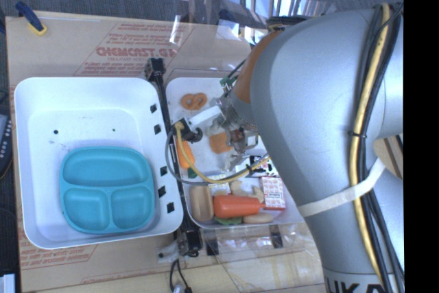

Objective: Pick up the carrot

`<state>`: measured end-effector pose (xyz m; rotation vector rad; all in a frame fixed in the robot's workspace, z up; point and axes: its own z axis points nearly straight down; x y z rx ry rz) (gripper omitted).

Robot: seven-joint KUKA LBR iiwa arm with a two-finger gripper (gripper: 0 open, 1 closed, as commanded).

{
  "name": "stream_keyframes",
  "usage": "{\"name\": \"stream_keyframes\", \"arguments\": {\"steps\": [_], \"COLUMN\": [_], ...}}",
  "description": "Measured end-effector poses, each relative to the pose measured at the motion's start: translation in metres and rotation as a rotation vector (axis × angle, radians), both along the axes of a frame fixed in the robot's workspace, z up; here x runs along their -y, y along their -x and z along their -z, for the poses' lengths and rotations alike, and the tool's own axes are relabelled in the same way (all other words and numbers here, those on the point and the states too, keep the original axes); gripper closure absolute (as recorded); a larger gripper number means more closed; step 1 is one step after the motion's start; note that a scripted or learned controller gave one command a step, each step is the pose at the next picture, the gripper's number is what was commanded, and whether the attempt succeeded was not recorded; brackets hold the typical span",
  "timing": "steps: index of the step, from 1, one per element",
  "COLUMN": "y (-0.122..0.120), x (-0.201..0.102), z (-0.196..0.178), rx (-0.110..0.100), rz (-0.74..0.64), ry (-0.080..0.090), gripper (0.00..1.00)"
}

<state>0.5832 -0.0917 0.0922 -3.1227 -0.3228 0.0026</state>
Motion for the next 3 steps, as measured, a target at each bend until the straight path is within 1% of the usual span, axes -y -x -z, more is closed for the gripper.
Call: {"name": "stream_keyframes", "arguments": {"steps": [1,2,3], "y": [0.001,0.001,0.03], "x": [-0.002,-0.003,-0.153], "z": [-0.009,-0.017,-0.101], "rx": [-0.006,-0.011,0.004], "rz": [-0.005,-0.01,-0.017], "ry": [-0.005,-0.009,-0.006], "gripper": [1.0,1.0,1.0]}}
